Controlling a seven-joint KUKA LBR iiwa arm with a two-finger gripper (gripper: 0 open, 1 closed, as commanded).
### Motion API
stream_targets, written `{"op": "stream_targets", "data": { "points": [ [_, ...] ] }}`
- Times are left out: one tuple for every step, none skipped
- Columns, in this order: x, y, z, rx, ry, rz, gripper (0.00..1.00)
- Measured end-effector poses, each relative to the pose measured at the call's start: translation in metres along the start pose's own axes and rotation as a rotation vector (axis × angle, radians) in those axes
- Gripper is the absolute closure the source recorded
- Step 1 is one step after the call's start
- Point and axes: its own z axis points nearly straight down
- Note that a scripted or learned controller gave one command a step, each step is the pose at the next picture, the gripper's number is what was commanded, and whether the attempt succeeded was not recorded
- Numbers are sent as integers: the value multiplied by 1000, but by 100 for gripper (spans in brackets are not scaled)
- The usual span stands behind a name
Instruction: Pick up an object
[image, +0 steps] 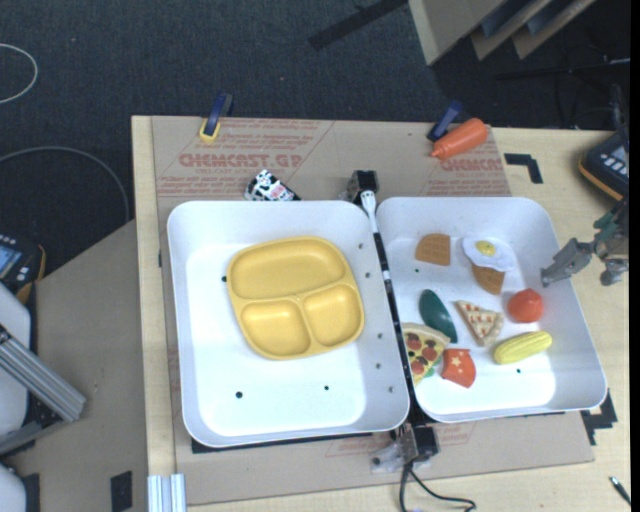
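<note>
Pale board surface (150, 300) over dark carpet, two white bins side by side. Nearest in the right bin (570, 375): red piece (459, 368), pizza slice (423, 350), yellow corn (522, 346). Farther back: green pepper (437, 314), toast wedge (481, 321), red tomato (525, 305), then fried egg (487, 253) and brown bread (433, 249). In the left bin, a yellow divided tray (295, 295). At the right rim, end effector (570, 262), fingers spread, pinching nothing. Tomato just left and slightly nearer, probably the closest pick; corn's long axis left to right.
</note>
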Motion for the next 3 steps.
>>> {"op": "stream_targets", "data": {
  "points": [
    [1, 2, -7, -13, -4, -4, 0],
    [0, 0, 57, -5, 0, -4, 0],
    [-5, 6, 104, -7, -1, -4, 0]
  ]
}}
